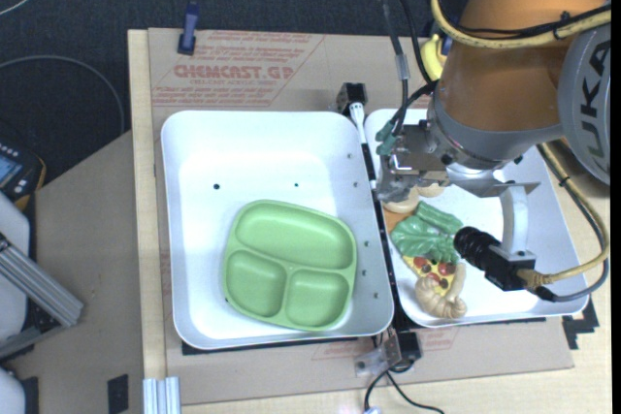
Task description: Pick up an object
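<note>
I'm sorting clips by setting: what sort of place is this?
Likely a robotics lab test bench: a grey-and-orange arm over two white bins, toy-like objects such as a green divided tray, loose cables on dark carpet.
</note>
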Controlling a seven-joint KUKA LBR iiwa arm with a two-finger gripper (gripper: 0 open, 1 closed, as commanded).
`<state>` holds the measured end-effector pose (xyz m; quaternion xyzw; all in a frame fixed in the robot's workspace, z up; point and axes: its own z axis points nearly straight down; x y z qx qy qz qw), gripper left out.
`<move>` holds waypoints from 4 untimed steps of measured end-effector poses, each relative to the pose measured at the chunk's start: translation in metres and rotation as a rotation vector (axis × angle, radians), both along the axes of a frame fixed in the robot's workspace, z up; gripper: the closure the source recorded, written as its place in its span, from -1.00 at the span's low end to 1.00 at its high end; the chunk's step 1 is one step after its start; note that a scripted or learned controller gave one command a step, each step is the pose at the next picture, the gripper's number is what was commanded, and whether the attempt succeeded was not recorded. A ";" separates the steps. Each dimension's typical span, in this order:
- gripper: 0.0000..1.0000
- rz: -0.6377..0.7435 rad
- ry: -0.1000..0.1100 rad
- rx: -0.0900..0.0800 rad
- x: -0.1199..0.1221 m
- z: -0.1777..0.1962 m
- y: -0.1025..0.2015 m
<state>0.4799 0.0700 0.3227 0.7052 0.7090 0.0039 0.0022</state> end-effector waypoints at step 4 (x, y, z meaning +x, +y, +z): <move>1.00 -0.005 0.000 -0.002 0.000 0.095 -0.038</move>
